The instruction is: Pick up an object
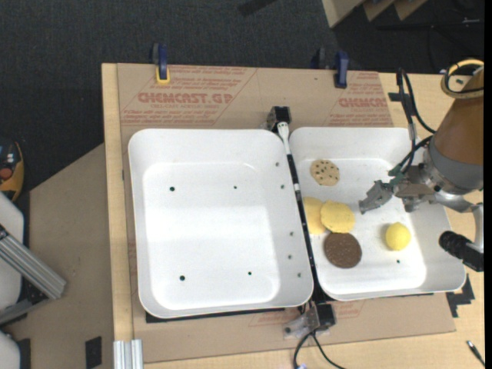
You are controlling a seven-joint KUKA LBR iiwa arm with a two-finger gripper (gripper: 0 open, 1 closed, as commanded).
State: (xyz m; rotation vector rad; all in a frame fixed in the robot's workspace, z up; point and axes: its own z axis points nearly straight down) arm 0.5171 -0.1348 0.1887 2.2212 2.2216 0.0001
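Right bin point(361, 141): yellow disc point(337, 217) just left of pincer point(374, 198).

The end effector point(374, 199) is seen over the right bin point(361, 287), with a yellow disc point(337, 216) just beside it, a chocolate-chip cookie point(325, 172) near, and a lemon point(397, 236) close by.

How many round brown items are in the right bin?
2: a chocolate-chip cookie near the back-left, and a dark brown disc at the front. Nothing seems hidden.
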